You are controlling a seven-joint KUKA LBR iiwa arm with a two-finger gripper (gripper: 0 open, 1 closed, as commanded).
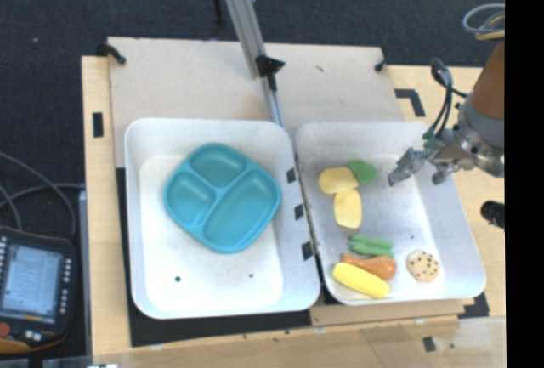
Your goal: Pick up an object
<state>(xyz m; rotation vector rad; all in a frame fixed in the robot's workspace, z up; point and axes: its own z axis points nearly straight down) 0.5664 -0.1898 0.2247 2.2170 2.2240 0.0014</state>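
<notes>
A: Plate (223, 196) first, a blue divided one, far off to the claw's left and a little nearer the camera, alone in the left bin (140, 145). Flat and broad, so I judge it a poor thing for two fingers to take.

B: And closer in?

A: The right bin (450, 222) holds the small things, which look scattered for picking. Left of the claw lie two pale yellow pieces (338, 180), (348, 209), one just beyond the other, with a green piece (363, 171) touching the upper one. Below and left of the claw sit a green bean-like piece (371, 245), an orange carrot (374, 263) beside it, and a yellow banana shape (360, 280) against the near wall. A speckled cookie (422, 265) lies almost straight below the claw.

B: The claw itself?

A: The claw (418, 164) hangs over the right bin's far right part, fingers spread apart, nothing between them. It reaches in from the right under the orange band (491, 90), so the arm clears the desk (255, 77). My guess is the green piece or upper yellow piece is nearest to take.
</notes>
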